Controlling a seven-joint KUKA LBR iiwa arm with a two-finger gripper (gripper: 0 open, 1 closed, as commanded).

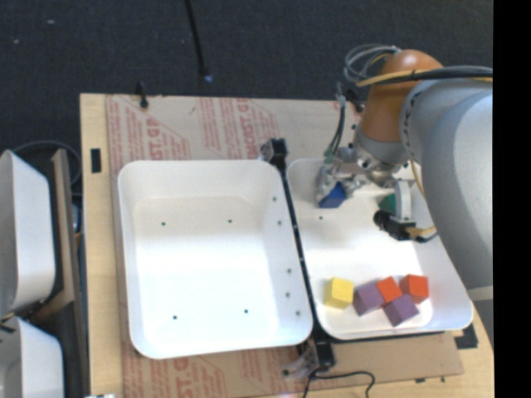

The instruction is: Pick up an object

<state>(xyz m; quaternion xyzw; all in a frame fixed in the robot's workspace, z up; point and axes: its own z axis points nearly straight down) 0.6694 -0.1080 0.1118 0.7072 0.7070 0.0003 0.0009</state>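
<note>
Pincer (335, 186) grips blue block (333, 196) between its fingers above right bin (452, 313).

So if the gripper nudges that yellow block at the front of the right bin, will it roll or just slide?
Probably slide. The yellow block looks cube-shaped with flat faces, so rolling seems unlikely. It appears rigid, likely light for its size. The purple block sits right beside it, so a push that way may shift both across the smooth white bin.
</note>
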